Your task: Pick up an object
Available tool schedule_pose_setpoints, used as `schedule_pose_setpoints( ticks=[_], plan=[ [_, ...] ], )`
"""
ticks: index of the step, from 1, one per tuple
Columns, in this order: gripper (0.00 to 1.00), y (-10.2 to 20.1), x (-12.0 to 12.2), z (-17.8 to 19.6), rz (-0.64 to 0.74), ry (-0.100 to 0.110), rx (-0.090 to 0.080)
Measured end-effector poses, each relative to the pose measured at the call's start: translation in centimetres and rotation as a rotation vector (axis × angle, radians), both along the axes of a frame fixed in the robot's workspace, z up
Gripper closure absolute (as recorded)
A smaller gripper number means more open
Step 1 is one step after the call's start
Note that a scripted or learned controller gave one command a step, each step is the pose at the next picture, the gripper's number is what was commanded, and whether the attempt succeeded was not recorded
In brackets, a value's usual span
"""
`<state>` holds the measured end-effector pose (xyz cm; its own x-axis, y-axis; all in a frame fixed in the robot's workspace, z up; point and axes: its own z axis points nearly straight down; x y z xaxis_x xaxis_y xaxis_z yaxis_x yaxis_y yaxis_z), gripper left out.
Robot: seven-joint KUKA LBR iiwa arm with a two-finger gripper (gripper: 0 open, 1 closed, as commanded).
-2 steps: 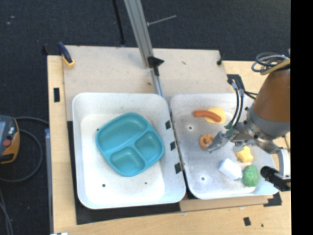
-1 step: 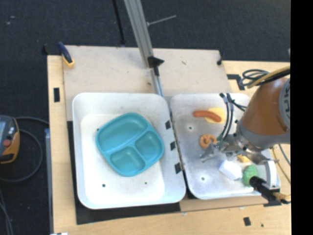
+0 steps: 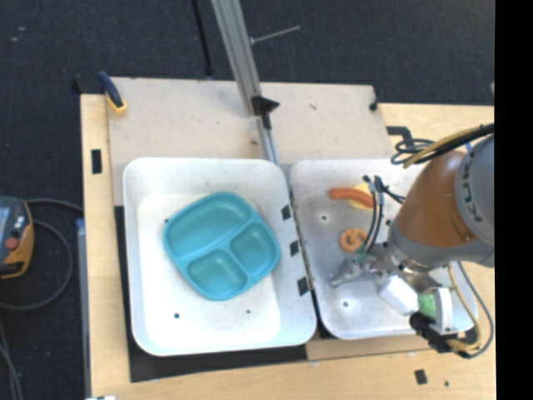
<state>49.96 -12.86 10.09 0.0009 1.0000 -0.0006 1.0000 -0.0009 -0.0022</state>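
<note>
In the right bin (image 3: 333,319) lie a red-orange stick-shaped object (image 3: 343,194) with a yellow piece (image 3: 364,201) beside it near the far wall, and a small orange ring-shaped object (image 3: 351,240) in the middle. My gripper (image 3: 343,276) is low over the bin floor, just in front of the orange ring and a short way apart from it. The arm's orange band (image 3: 429,207) and grey wrist hide the bin's right half.
The left bin (image 3: 150,323) holds a teal divided plate (image 3: 221,244). A metal rail (image 3: 237,44) slants up from between the bins at the back. Black clips (image 3: 294,247) sit on the wall between the two bins. Cables (image 3: 454,327) trail at the arm's near side.
</note>
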Motion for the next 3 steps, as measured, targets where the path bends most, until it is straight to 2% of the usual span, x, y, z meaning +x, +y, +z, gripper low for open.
schedule_pose_setpoints(
  ticks=[1,3],
  plan=[
    [1.0,-0.1,0.2,1.4,-0.005,-0.007,0.0],
    [1.0,-0.4,0.1,14.2,0.004,-0.012,-0.002]
  ],
)
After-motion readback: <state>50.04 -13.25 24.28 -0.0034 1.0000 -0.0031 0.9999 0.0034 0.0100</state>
